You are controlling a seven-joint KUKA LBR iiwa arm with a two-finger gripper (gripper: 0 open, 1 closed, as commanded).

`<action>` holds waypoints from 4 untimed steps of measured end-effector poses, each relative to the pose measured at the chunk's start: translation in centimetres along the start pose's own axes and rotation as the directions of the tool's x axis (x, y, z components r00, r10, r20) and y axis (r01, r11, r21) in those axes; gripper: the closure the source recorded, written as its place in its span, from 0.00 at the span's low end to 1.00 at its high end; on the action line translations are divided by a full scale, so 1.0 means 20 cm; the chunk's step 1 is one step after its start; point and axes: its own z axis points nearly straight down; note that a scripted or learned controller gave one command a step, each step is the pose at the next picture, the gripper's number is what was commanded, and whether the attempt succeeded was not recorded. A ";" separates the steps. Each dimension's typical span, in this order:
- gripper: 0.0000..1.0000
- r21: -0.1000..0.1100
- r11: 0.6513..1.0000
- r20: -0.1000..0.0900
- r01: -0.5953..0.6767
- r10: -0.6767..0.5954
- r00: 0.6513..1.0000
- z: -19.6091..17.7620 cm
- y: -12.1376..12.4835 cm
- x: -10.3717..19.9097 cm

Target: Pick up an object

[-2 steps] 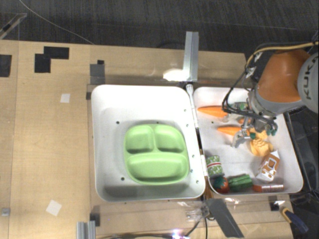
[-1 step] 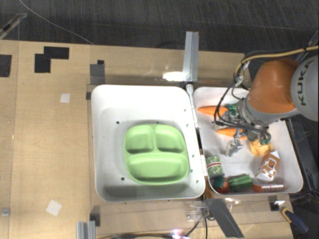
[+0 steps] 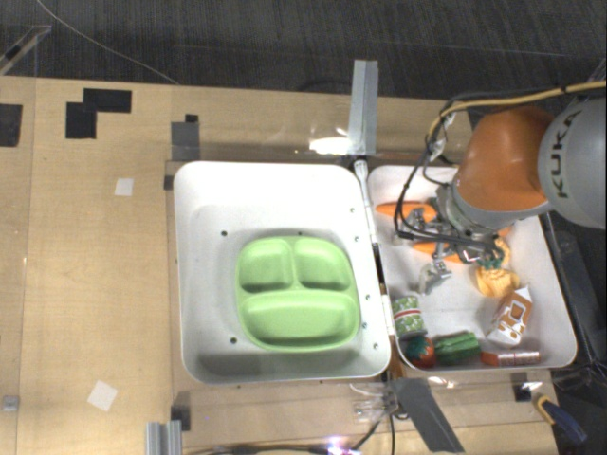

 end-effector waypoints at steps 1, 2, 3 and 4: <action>0.00 -0.002 0.993 0.004 -0.121 0.121 0.993 0.00 0.01 0.09; 0.00 -0.003 0.994 -0.002 -0.112 0.112 0.994 0.00 -0.02 0.01; 1.00 0.000 0.994 0.015 -0.107 0.107 0.994 -0.06 -0.02 -0.02; 1.00 -0.003 0.996 -0.001 -0.091 0.091 0.996 -0.55 0.04 -0.25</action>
